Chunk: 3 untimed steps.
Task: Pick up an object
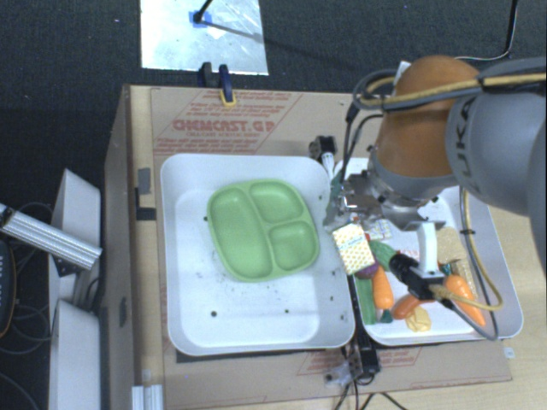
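Observation:
My gripper [344, 205] hangs over the left edge of the right bin [504, 314], just beside the wall shared with the left bin [184, 254]. Directly below it sits a small yellow-and-white patterned packet [352, 248], tilted, close to the gripper's tip or touching it. A pile of toy foods lies in the right bin: an orange carrot [383, 289], a purple piece [367, 272], a green piece [365, 295], a second carrot [462, 288], a yellow piece [417, 317] and a white tube [427, 248]. The arm's bulk hides the bin's far part.
A green divided plate [263, 229] lies in the left bin, towards its far side. A cable [475, 267] loops from the arm over the right bin. A black clamp [323, 150] stands at the bins' far edge.

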Tool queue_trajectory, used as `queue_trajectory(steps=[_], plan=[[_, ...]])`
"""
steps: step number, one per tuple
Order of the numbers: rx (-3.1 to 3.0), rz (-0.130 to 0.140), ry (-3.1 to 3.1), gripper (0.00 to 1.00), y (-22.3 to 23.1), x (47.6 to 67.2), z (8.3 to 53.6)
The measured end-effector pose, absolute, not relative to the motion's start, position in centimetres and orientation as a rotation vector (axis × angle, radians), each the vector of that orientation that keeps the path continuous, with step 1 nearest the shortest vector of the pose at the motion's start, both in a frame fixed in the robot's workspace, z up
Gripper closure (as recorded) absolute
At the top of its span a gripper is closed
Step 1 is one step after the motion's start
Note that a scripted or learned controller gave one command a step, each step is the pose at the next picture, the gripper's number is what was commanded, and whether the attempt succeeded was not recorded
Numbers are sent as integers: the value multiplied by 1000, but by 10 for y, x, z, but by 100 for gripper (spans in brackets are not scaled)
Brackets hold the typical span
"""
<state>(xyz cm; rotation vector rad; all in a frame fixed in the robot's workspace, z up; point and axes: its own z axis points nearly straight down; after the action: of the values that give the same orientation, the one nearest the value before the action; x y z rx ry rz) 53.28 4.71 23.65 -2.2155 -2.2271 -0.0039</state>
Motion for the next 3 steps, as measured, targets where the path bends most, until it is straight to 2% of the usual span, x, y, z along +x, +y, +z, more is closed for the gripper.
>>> queue_trajectory(steps=[1,2,3], plan=[[-2220,-1,-2223,100,22,490,244],[-2217,-2,-2226,100,58,487,244],[-2219,0,-2223,100,47,487,232]])
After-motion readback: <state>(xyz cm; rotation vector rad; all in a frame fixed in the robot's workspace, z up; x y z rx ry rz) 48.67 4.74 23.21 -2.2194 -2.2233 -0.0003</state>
